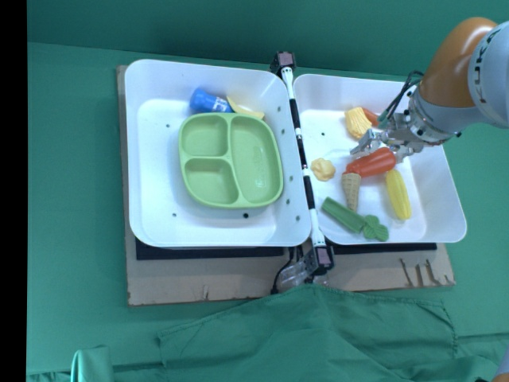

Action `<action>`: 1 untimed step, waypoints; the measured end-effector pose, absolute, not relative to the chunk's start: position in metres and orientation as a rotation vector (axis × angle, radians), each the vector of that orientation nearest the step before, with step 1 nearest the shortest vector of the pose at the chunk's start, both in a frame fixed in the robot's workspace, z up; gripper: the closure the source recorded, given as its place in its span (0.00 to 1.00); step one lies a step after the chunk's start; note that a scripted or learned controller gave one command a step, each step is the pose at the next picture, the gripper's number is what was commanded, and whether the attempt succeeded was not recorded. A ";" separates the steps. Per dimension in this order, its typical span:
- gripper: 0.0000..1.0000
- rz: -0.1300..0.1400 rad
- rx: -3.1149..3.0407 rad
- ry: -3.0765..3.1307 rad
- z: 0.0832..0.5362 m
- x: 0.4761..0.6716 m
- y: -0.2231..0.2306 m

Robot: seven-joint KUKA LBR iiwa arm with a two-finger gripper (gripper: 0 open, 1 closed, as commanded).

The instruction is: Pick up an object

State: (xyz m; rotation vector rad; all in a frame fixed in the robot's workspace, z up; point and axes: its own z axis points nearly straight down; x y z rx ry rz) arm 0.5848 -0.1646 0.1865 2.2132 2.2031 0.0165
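One grab lined up over the right bin

Two-finger gripper (380, 143) sits spread apart, clamped on nothing, right above the orange-red plastic carrot (371, 163) at right-centre of frame. I'd drop straight down, straddle it, squeeze, avoiding the yellow plastic corn cob (398, 195).

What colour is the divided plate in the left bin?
Light green divided plate, clear in the camera view.

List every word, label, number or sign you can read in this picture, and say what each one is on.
No text can be read.
The blue cup in the left bin has a small pale mark on its side, too blurred to make out.
The green tray, the toy foods in the right bin and the gripper show no lettering.
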 end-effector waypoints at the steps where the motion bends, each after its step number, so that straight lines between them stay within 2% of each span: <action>1: 0.00 0.012 2.212 2.205 0.186 0.587 -0.164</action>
